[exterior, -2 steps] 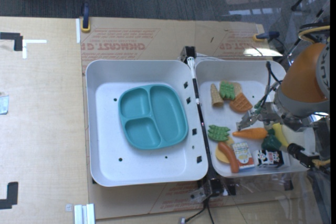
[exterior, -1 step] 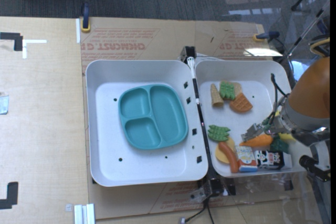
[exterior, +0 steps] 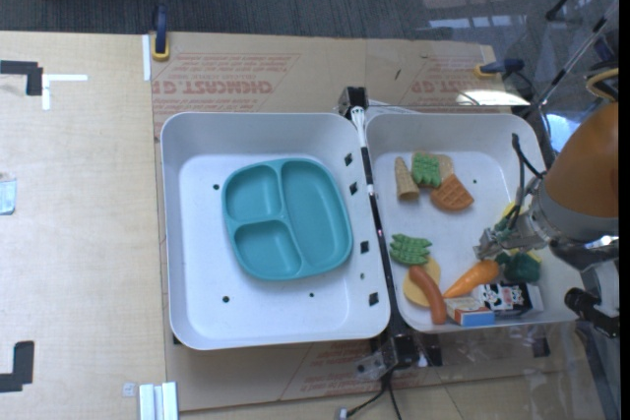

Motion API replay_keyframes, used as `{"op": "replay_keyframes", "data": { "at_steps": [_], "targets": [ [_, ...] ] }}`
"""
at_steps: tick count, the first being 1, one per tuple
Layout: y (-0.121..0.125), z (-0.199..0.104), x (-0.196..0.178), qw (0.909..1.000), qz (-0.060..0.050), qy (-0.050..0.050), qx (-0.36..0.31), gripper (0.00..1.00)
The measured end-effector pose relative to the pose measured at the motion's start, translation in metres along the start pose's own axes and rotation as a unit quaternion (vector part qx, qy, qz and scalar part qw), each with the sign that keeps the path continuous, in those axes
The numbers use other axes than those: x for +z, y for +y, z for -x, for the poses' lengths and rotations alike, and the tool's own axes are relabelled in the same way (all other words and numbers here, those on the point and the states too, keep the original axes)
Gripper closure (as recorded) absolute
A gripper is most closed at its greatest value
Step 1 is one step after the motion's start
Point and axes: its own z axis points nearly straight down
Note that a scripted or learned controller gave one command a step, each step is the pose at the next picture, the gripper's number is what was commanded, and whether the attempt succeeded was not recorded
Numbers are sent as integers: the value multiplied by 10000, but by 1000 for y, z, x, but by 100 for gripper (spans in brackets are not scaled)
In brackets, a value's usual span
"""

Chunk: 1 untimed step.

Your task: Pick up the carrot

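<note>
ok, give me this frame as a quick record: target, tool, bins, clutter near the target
target: carrot, lying in the right bin, near its front right corner
tool: tool low over the carrot's leafy end; grip unclear
arm: arm reaching in from the right
left bin: left bin holds a teal divided plate
near target: sausage to its left, small carton in front
other items: green leafy pieces, orange slice
carrot lifted: no sign of it

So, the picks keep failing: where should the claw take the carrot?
Grip the carrot mid-body, from above, fingers across its width. It lies flat, tip toward the sausage, green top by the claw. The milk carton crowds its near side; the tip looks too thin to hold.
</note>
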Motion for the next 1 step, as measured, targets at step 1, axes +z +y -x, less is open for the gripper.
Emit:
{"op": "replay_keyframes", "data": {
  "at_steps": [1],
  "targets": [
    [0,0,0,10000,-3,2,-4,0]
  ]
}}
